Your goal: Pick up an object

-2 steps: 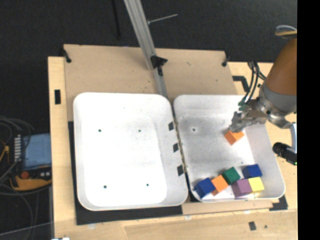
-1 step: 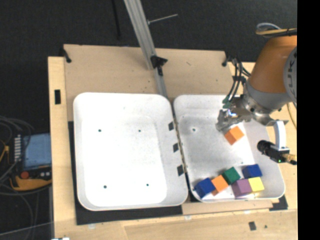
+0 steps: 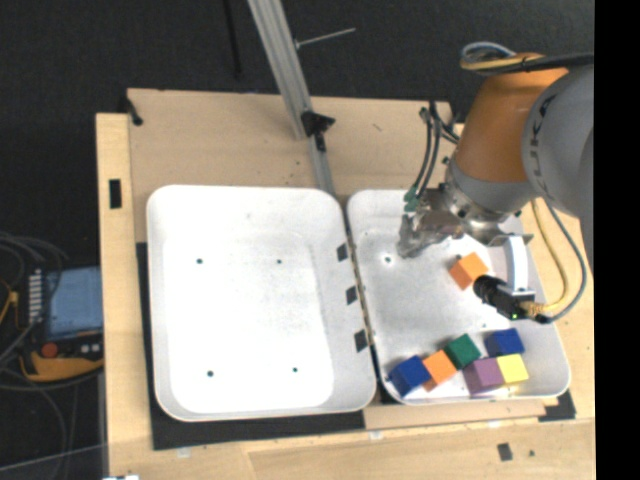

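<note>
End effector (image 3: 412,240) near right bin's (image 3: 372,218) left wall.

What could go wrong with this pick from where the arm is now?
The gripper sits over bare floor of the right white bin, apart from the lone orange cube, so closing here would likely grab nothing. The other small cubes crowd the near wall, leaving the fingers little room.

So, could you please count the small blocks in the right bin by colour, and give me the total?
Orange blocks: 2
Blue blocks: 2
Green block: 1
Purple block: 1
Yellow block: 1
Total: 7 blocks, all in the right bin.
</note>
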`<state>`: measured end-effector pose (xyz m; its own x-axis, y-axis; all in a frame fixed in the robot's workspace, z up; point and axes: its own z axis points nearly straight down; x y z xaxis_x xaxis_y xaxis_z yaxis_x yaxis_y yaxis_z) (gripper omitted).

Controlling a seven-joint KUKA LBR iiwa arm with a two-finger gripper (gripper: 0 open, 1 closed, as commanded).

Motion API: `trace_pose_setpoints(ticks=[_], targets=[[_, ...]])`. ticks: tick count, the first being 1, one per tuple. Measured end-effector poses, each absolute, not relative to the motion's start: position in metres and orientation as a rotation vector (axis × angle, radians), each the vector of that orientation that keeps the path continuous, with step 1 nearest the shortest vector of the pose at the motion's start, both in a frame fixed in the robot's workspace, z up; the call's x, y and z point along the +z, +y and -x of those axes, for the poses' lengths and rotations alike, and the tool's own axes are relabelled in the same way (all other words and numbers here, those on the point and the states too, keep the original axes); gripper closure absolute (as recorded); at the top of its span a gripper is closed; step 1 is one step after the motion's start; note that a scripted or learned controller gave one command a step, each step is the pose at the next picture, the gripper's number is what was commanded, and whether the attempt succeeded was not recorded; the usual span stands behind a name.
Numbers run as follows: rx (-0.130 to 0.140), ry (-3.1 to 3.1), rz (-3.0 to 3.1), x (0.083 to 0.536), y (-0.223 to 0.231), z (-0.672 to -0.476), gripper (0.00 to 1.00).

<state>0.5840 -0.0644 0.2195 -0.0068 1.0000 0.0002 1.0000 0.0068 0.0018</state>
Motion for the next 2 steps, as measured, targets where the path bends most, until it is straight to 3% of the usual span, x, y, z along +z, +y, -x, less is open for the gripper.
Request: trace_pose_setpoints(ticks=[1, 2], targets=[[0.004, 2.229, -2.213, 0.225, -0.018, -0.597, 1.0], [0.002, 2.23, -2.214, 0.227, 0.031, -0.59, 1.0]])
